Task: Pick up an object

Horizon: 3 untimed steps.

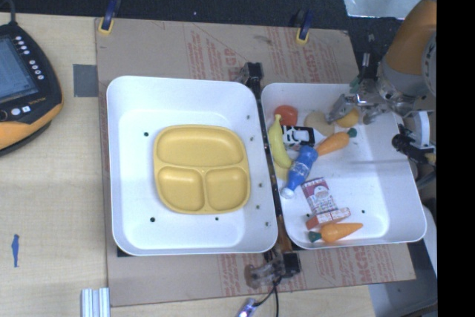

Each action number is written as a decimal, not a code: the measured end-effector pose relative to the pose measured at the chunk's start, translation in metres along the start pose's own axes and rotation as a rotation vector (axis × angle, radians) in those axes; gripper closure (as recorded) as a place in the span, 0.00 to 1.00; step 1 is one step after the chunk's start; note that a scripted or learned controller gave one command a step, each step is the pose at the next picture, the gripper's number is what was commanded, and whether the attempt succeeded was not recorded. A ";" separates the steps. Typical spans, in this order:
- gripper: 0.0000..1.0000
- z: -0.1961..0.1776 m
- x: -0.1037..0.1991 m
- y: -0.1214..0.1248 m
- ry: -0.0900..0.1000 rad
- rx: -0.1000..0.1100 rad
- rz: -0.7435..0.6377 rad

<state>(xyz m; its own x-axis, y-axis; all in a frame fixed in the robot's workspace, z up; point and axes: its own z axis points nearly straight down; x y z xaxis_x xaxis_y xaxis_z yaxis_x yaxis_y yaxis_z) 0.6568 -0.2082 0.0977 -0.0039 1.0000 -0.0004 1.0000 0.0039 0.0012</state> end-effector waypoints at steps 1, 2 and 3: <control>0.00 0.002 0.001 0.001 -0.001 -0.001 0.000; 0.00 0.002 0.004 0.000 -0.001 -0.001 0.000; 0.00 0.003 -0.003 0.001 0.000 -0.002 0.001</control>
<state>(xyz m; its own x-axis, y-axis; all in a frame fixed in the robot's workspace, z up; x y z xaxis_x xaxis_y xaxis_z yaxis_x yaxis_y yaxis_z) 0.6581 -0.2114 0.0951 -0.0028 1.0000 0.0001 1.0000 0.0028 0.0034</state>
